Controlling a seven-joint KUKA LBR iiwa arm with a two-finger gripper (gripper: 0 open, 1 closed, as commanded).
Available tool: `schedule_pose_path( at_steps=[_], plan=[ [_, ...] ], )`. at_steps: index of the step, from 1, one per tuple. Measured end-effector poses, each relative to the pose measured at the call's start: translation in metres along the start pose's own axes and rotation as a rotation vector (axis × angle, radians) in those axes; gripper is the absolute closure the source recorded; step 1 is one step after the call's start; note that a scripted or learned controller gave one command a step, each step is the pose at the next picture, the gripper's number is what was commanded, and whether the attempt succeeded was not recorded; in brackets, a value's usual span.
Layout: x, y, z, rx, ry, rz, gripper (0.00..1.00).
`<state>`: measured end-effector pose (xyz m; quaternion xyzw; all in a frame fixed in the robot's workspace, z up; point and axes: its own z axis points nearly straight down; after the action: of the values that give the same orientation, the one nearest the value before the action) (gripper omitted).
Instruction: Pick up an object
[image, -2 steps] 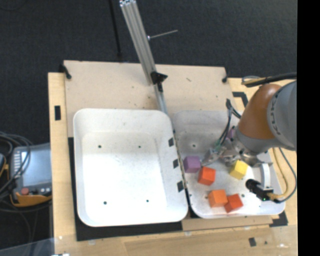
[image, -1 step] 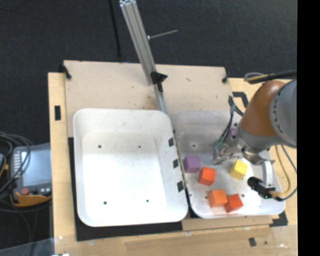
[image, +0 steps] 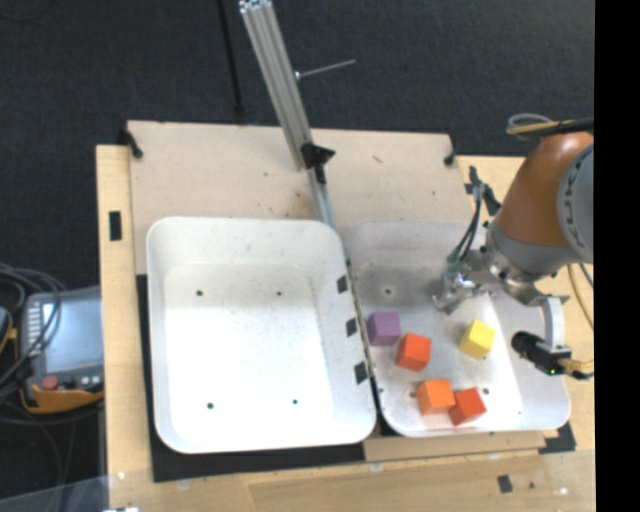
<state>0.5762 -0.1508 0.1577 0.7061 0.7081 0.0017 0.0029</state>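
Note:
Several small blocks lie in the right bin (image: 400, 245): a purple cube (image: 384, 327), an orange-red cube (image: 413, 351), a yellow cube (image: 478, 338), an orange block (image: 434, 396) and a red block (image: 467, 405) touching it. My gripper (image: 455, 293) hangs over the bin's middle right, up and to the left of the yellow cube. It is seen from above, and its fingertips are too small to make out. No block shows between them.
The left bin (image: 255, 335) sits beside the right one, with a divider edge between them. A slanted aluminium rail (image: 285, 90) crosses the back of the bench. A control pendant (image: 60, 350) lies off the bench at the left.

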Motion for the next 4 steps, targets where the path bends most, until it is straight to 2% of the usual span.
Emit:
schedule_pose_path(
  at_steps=[1, 3, 4],
  plan=[
    [-0.002, 0.002, -0.051, -0.001, 0.000, -0.001, 1.00],
    [0.094, 0.004, -0.050, 0.007, 0.003, -0.004, 1.00],
    [0.151, 0.018, -0.061, 0.004, 0.004, -0.006, 1.00]
  ],
)
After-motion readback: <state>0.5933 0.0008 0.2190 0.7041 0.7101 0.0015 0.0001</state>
